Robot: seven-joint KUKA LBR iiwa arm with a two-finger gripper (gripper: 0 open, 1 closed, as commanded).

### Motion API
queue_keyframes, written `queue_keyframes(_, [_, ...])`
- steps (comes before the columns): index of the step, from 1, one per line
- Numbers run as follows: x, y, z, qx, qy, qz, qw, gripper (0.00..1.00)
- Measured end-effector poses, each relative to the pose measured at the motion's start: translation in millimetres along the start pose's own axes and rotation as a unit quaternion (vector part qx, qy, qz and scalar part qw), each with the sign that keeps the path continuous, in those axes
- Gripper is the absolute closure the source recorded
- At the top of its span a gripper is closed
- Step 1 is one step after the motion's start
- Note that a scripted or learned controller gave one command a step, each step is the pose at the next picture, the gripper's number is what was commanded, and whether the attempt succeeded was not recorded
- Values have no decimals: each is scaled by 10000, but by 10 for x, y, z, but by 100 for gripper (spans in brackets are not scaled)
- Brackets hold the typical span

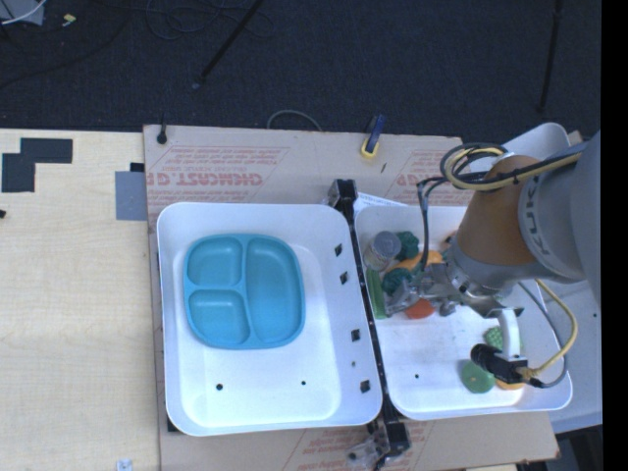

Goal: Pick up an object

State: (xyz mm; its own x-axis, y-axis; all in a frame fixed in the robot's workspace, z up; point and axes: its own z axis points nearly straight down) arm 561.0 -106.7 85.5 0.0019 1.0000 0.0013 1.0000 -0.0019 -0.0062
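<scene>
Two shallow white bins sit side by side on a brown cardboard sheet (245, 165) w/ red print, on the pale wood tabletop (69, 312).

Left bin (196, 400): holds one light-blue plastic plate (243, 292) w/ three compartments, lying flat toward the bin's upper left.

Right bin (432, 400): the pickable things lie here, most of them crowded in the upper-left part. A greyish round cup-like item (383, 246) is near the top-left corner, w/ a dark green lump (407, 240) just beside it on the right and a small yellow-orange piece (433, 258) further right. Below the cup is a second dark teal-green item (395, 281), and an orange-red piece (420, 310) lies just under that. Well apart, in the lower-right corner, sits a rounded green object (478, 379); a pale green speckled bit (495, 337) is above it.

Grey arm w/ orange band (496, 224) comes in from the right. Gripper (424, 292) is low over the crowded cluster, btwn the teal-green item and the orange-red piece, close to both. Contact unclear; whether it's open or closed can't be told, and nothing is visibly gripped.

A blue-and-yellow clamp (373, 137) is on the cardboard's top edge.
</scene>
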Motion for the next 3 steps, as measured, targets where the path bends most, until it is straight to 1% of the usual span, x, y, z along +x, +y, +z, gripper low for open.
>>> queue_keyframes(1, [-12,5,-129,-9,4,30,10000,100])
queue_keyframes(2, [-15,14,-548,-31,-5,11,10000,100])
queue_keyframes(3, [-71,63,-1160,-45,-9,-11,10000,100])
